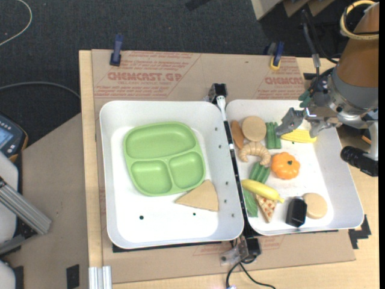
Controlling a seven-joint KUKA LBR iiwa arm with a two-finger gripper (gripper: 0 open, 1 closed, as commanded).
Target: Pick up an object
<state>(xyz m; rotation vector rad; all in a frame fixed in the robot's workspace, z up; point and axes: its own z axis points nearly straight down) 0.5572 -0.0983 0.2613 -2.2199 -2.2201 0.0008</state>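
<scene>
Over the right bin (337, 179), jaws (299, 120) spread, holding nothing, poised beside the yellow banana (299, 136). Best lowered straight, closing across the narrow width. Close by: green bean (272, 135), round cookie (254, 128), orange pumpkin (285, 165); crowding likely. Green tray (162, 158) well apart.

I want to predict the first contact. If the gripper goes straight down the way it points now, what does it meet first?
Probably the yellow banana-like piece directly below the gripper in the right bin. Depth is unclear from this view, so it might touch the green piece beside it instead.
</scene>
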